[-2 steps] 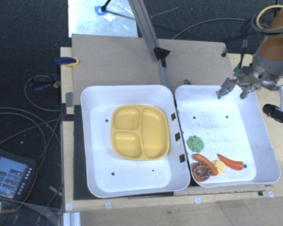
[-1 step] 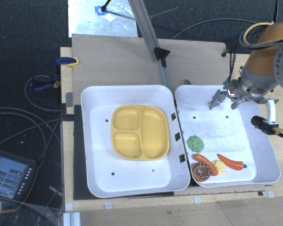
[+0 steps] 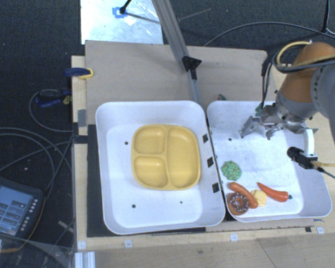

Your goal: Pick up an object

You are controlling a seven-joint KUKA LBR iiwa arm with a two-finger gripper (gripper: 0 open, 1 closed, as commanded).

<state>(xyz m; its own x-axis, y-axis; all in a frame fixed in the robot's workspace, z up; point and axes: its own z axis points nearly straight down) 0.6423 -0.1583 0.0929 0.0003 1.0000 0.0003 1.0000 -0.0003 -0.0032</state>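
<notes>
Two shallow white bins sit side by side on the tan counter [image 3: 134, 66]. Left bin [image 3: 114, 205] carries a yellow divided plate [image 3: 166, 156], three compartments, lying flat near the bin's middle. Right bin [image 3: 318, 200] holds the loose items, all gathered toward its near edge: a green knobbly piece [image 3: 231, 170] close to the wall shared with the left bin; below it a red sausage-shaped piece [image 3: 243, 193] lying at a slant, touching or overlapping a brown ring-shaped doughnut [image 3: 237, 204] at the near corner; a small yellow piece [image 3: 260, 196] just beside the sausage; a red chilli-like piece [image 3: 273, 192] with a dark tip, stretched out next to the yellow one. The arm comes in from the right, orange band above the wrist. Gripper [image 3: 259, 128] sits over the far part of the right bin, fingers spread apart and pointing down-left, nothing between them. Bare white bin floor lies under it. The nearest item, the green piece, lies nearer the camera and slightly left of the gripper, apart from it; the sausage, doughnut, yellow piece and chilli lie farther still toward the near rim.
</notes>
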